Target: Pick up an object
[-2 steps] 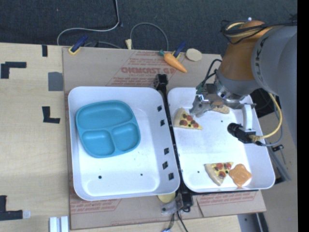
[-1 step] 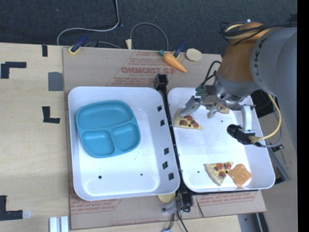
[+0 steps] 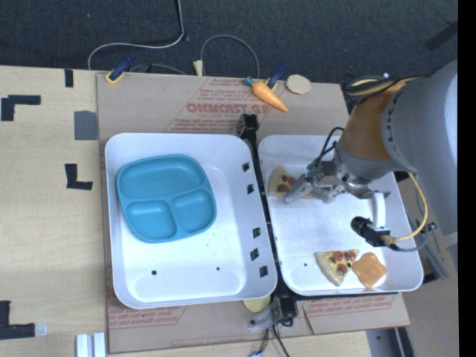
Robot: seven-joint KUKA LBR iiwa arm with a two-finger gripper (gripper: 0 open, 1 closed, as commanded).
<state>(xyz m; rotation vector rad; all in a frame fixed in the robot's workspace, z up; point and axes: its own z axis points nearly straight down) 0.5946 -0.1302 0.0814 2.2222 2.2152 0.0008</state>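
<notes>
Gripper (image 3: 301, 190), finger state unclear, hovers at 3 o'clock of a pizza slice (image 3: 281, 181): likely light, rigid, slick plastic; grasp across its narrow edges.

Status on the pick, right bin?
Gripper down in right white bin, beside toy pizza slice. Second pizza slice and orange piece at near edge.

arm (image 3: 416, 125): reaching in from right | end effector (image 3: 301, 190): low (wrist bent leftward)

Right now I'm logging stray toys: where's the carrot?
The carrot lies outside both bins, on the cardboard behind the right bin's far-left corner.
</notes>
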